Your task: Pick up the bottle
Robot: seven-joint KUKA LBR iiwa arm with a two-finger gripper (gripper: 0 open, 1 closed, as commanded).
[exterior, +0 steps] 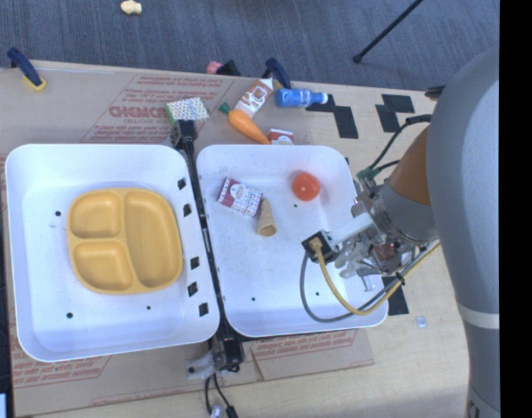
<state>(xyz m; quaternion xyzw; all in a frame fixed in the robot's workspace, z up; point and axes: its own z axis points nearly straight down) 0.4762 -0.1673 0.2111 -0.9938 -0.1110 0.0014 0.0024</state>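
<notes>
The approach is judged barely begun: the gripper [363,259], jaw state untellable, must be carried to the bottle [299,98] on the table [117,103].

Grey arm reaches in from right, orange band above wrist; gripper [363,264] low, pointing left, yellow cable looped beneath it.

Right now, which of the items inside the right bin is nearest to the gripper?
The orange-red ball, near the gripper. The ice cream cone and small carton lie farther left.
</notes>
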